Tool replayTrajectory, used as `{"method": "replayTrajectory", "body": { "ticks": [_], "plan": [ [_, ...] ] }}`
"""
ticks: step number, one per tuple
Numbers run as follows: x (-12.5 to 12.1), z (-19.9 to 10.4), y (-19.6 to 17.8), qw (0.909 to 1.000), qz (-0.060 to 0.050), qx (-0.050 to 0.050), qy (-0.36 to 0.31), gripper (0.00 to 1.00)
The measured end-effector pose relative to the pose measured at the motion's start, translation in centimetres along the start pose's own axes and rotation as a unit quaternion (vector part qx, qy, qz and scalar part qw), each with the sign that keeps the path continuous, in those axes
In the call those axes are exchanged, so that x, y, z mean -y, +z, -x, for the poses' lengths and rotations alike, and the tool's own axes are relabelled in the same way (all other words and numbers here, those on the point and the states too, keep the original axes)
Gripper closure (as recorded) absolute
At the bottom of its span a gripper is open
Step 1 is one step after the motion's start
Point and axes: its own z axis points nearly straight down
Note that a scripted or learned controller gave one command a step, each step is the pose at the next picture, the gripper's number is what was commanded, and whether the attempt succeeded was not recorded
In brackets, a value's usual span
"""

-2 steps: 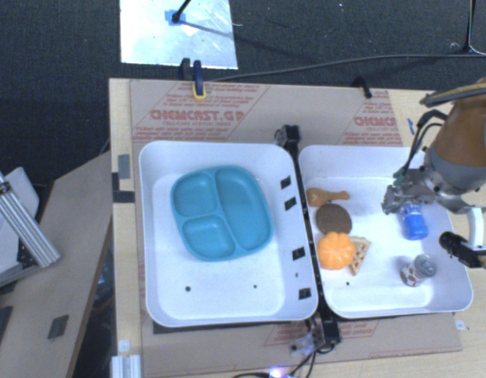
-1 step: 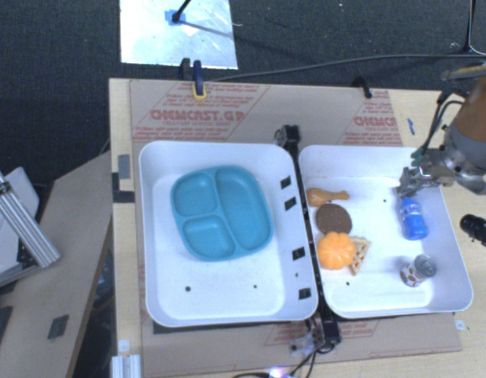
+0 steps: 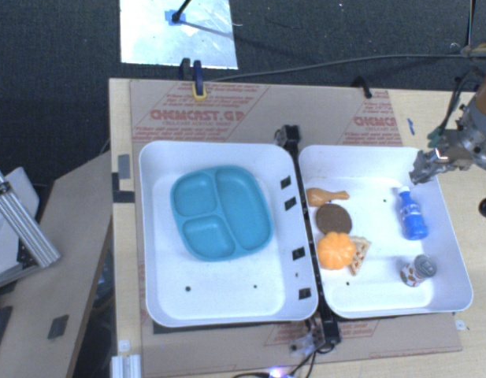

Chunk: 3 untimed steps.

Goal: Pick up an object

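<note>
A: Where are the things to pick from?

B: All in the right-hand shallow white bin (image 3: 455, 286). A blue plastic bottle with a white cap (image 3: 412, 215) lies near its right side, and a small grey-and-white can with a reddish label (image 3: 417, 270) lies nearer the front, below the bottle.

A: And toward the middle?

B: Along the bin's left side sits a cluster: a tan toy chicken drumstick (image 3: 328, 197) farthest back, a round dark-brown patty (image 3: 334, 219) just in front of it, then an orange pumpkin-shaped toy (image 3: 335, 251) touching a pale waffle-patterned wedge (image 3: 358, 256) on its right.

A: The pincer?

B: The grey pincer (image 3: 428, 164) hangs over the far right corner of that bin, above and behind the bottle, apart from it. Nothing shows between its tips, but I cannot tell how far apart they stand.

A: The other bin?

B: The left shallow white bin (image 3: 160, 290) holds a teal plastic plate with three compartments (image 3: 221, 212), lying flat near its centre. Both bins rest on a brown cardboard sheet with red lettering (image 3: 227, 105) on the pale wooden table (image 3: 120, 132).
</note>
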Motion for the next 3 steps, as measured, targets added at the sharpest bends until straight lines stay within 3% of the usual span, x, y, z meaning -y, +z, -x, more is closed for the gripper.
{"method": "replayTrajectory", "body": {
  "ticks": [3],
  "plan": [
    [-1.7, -17.9, 3.2, 1.0, -0.004, -0.002, -0.003, 1.0]
  ]
}}
